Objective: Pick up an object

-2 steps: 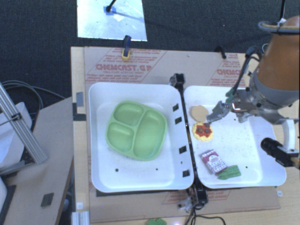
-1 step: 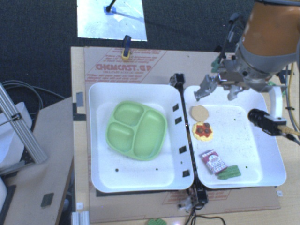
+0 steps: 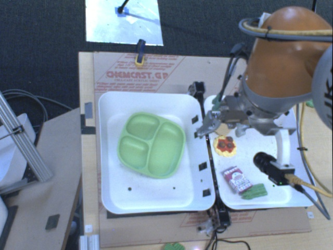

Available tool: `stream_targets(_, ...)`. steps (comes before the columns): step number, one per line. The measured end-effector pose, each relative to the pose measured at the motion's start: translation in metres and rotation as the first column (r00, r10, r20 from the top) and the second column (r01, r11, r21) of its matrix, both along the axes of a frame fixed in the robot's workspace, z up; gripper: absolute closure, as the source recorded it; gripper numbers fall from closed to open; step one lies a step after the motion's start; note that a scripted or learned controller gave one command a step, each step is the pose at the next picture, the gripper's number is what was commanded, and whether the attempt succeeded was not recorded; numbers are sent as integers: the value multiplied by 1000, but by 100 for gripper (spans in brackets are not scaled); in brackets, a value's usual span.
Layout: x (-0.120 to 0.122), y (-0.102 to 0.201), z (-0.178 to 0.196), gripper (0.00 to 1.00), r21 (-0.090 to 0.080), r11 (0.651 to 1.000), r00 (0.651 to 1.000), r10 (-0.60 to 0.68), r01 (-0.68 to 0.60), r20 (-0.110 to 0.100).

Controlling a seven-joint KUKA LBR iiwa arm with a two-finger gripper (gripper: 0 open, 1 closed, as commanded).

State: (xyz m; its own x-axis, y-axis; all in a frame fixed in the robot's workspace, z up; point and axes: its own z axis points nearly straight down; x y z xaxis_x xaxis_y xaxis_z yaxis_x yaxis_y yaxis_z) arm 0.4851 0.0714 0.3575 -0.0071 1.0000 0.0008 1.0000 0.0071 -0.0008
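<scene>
While the grey arm with the orange band leans in from the right, your tool hangs over the left side of the right-hand shallow white bin, close to the seam where the two bins meet. You cannot tell from this slanted view whether the tool is released or clenched, and nothing can be seen gripped in it. Just beside the tool, towards the near edge, lies a small round yellow toy with red and dark spots on top, flat on the bin floor and apart from the tool. Further towards the near edge you will find a small maroon packet with a pale label, and touching its near right corner a green pod-shaped piece. All three candidates for the pick sit in the right-hand bin, on its left half. Across the seam, the left-hand shallow white bin carries a light green plastic plate with three compartments, lying flat near the middle. Both bins rest on a tan cardboard sheet printed with red lettering, and a yellow and black clamp grips that sheet's far edge. Beyond the clamp lies a square silvery panel.
</scene>
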Motion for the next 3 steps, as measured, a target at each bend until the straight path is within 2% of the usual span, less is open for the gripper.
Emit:
stream_targets(1, 0, 52, -120, 0, -1, 1000, 1000, 2, -2, -9)
stream_targets(2, 2, 48, -103, 100, 1, 1000, 1000, -4, 4, 3)
stream_targets(3, 3, -20, -176, 100, -1, 1000, 1000, -9, 9, -1)
